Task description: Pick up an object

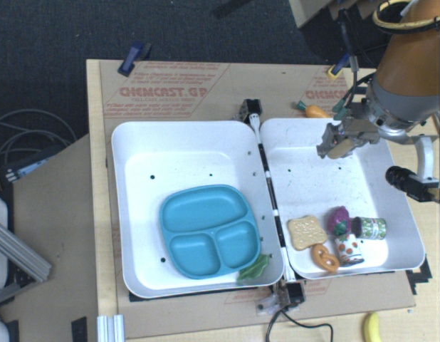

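Note:
My gripper [339, 146] hangs over the far part of the right bin [305, 180], well above its floor, and I see nothing between its fingers. At the near end of that bin lie a tan cracker-like square [306, 231], an orange pretzel-shaped piece [325, 257], a purple bunch of grapes [339, 219], a small green can [372, 228] and a small white carton [349, 249]. These objects are a good way in front of the gripper.
The left bin [134, 155] holds a blue sectioned plate [208, 230] and a green leafy piece [253, 268] at its near right corner. An orange carrot toy [314, 110] lies on the bench behind the right bin. A yellow object [371, 328] sits at the bench's front edge.

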Motion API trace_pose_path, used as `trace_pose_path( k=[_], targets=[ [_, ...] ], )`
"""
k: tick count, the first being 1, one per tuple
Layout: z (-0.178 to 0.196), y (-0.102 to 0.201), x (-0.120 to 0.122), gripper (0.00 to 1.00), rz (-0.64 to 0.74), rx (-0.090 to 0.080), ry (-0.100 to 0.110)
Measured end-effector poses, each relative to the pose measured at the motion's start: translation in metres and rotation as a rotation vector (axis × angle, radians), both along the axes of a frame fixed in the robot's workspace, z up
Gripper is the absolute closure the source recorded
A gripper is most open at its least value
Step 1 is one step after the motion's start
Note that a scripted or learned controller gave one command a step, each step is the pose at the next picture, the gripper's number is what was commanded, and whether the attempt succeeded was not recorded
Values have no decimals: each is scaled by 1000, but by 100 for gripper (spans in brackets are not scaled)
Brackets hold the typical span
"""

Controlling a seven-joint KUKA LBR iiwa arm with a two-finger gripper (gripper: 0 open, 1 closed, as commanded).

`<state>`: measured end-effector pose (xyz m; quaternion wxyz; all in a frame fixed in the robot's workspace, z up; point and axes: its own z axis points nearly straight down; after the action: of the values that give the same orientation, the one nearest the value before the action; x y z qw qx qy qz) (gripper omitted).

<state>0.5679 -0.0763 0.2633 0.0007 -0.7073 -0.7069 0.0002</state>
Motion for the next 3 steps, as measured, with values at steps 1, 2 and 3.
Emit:
trace_pose_path(
  k=[1,2,3],
  targets=[
    [-30,12,44,100,1,-1,-2],
    [-11,-88,54,100,-1,-4,-3],
    [-21,-124,59,100,0,-3,-4]
  ],
)
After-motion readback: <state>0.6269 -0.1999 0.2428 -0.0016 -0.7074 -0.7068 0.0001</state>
